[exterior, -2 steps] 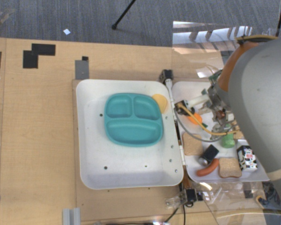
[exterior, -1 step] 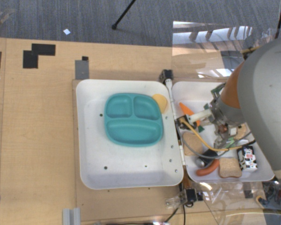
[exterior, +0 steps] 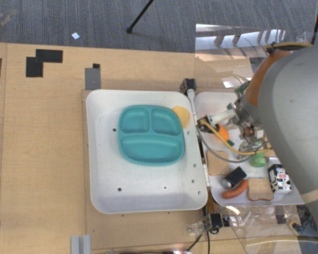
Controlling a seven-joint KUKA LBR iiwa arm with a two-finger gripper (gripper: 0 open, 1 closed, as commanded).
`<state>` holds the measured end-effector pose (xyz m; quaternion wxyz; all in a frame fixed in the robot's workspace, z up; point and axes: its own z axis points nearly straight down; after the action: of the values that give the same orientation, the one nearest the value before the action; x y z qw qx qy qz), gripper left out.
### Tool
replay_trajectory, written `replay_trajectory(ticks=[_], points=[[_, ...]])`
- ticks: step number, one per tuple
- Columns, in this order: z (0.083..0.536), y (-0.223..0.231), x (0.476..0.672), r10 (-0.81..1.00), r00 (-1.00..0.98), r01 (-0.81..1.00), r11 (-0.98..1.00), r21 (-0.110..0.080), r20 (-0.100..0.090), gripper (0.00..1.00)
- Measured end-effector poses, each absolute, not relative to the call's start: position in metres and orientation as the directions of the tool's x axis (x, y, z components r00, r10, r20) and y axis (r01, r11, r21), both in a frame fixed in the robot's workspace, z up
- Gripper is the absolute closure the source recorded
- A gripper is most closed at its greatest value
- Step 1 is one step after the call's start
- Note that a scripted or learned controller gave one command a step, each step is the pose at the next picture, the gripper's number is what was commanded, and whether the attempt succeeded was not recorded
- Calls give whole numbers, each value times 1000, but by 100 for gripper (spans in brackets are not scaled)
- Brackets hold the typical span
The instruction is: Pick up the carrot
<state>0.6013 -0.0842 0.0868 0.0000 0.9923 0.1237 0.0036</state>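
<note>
At the bottom right of the frame, the near end of the right bin [exterior: 212, 187] holds a red sausage [exterior: 236, 190], a slice of brown bread [exterior: 260, 190] just to its right, a small black and grey cylinder [exterior: 235, 177] just above the sausage, and a black-and-white carton [exterior: 278, 178] toward the right edge, partly under the arm [exterior: 297, 126]. A flat tan piece [exterior: 216, 164] lies left of these, near the bin's left wall. Further up, a green round thing [exterior: 258, 160] sits beside a yellow cable loop [exterior: 230, 144]. Above that, mid-right of the frame, the carrot [exterior: 220, 132] lies in the right bin, orange, slanting, just left of the tool [exterior: 248, 132]; whether the tool is open or closed cannot be told, as the grey arm hides much of it. Left of centre, the left bin [exterior: 103, 184] carries a teal divided plate [exterior: 150, 134], with a yellow round piece [exterior: 182, 115] at the plate's upper right edge. The bench [exterior: 37, 168] spreads wooden to the left, with black marks [exterior: 42, 61] at the upper left
</note>
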Motion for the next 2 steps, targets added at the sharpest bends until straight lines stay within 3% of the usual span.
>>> replay_trajectory(ticks=[1,2], points=[[100,-83,604,257,966,257,-966,2,14,100],[188,7,547,295,955,295,-955,-4,13,100]])
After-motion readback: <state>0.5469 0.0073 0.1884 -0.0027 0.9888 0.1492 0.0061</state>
